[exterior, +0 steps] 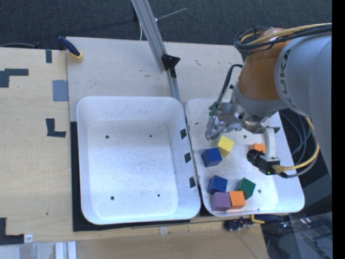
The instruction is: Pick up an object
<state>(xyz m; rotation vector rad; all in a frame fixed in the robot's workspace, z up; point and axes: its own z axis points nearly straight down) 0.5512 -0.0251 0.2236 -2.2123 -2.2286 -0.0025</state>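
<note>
Yellow block (226,144) looks like your likeliest target: it sits in the right bin (285,196), just below the hand (220,124) at about 5 o'clock from the fingertips. I can't tell from this angle how far the hand is open, and nothing visibly sits between its fingers, so count the pick as not yet done. By my read you're at the approach stage; closing on a block and lifting both remain.

Right bin contents:
- yellow block, upper middle, tilted
- blue block (212,156), touching or just beside the yellow one at its 7 o'clock
- second blue block (218,183), lower down
- purple block (220,200) and orange block (237,199), side by side near the bottom rim
- green block (247,187), at 1 o'clock from the orange one
- small orange piece (259,148) at 3 o'clock from the yellow block, partly hidden by the arm's hardware

Left bin (86,161) holds no blocks; you see just its speckled floor.

Watch the yellow/blue pair: they sit close enough that a grasp could catch both or nudge one.
</note>
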